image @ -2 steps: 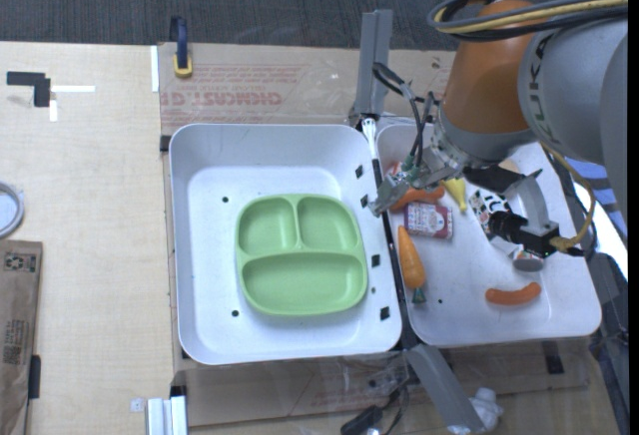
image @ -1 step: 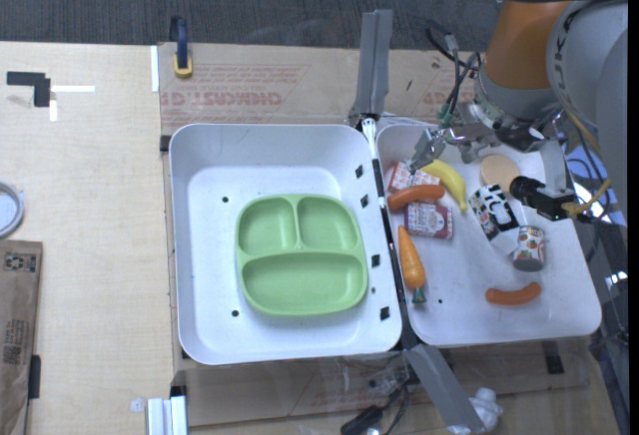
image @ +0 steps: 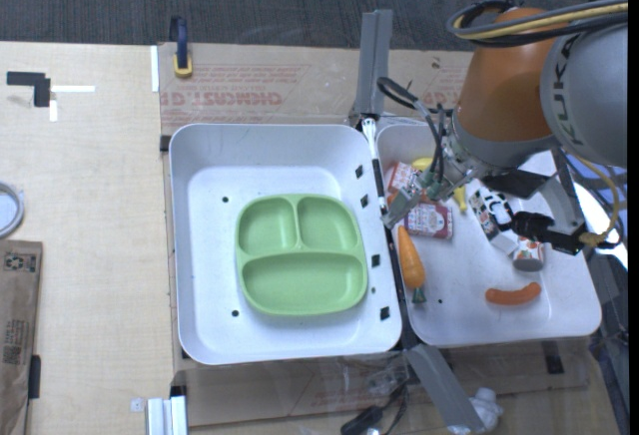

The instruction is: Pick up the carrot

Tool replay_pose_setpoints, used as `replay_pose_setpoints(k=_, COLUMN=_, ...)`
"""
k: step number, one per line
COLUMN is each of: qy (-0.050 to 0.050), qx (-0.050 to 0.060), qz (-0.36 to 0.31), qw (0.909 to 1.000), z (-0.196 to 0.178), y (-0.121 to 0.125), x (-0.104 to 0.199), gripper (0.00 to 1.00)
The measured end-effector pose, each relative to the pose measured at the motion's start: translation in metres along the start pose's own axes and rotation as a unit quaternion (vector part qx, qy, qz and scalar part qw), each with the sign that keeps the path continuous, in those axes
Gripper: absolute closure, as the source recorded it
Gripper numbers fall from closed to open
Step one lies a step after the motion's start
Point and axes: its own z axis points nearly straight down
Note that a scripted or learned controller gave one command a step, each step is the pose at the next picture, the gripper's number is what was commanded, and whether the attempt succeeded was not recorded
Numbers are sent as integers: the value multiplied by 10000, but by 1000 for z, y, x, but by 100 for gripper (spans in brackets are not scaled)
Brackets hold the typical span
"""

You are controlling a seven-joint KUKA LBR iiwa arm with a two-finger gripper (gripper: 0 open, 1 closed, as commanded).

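1. The gripper (image: 431, 186) hangs low over the back of the right bin (image: 559, 318), just under the orange wrist band, amid a tangle of cable. The jaws sit in dark clutter there, and I cannot tell how far open they are or whether they touch anything; nothing shows between them.
2. Right beneath them lie a red-and-white packet (image: 427, 219) and a yellow item (image: 423, 165), crowded together.
3. The carrot (image: 409, 261) lies a little nearer the camera, along the bin's left wall, orange body with its green tip pointing toward the front edge. It looks untouched, so the pick is not yet made.
4. To do this well, I judge the jaws should turn across the carrot's narrow width and drop on its thick middle, minding the wall beside it.
5. Further out: a sausage (image: 513, 295) near the front right, and a green divided plate (image: 301, 255) in the left bin (image: 200, 253) on the counter (image: 80, 223).
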Motion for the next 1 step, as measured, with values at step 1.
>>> replay_pose_setpoints(k=1, qy=1, qx=2, qz=-12, qw=10000, z=0, y=-55, x=60, gripper=0)
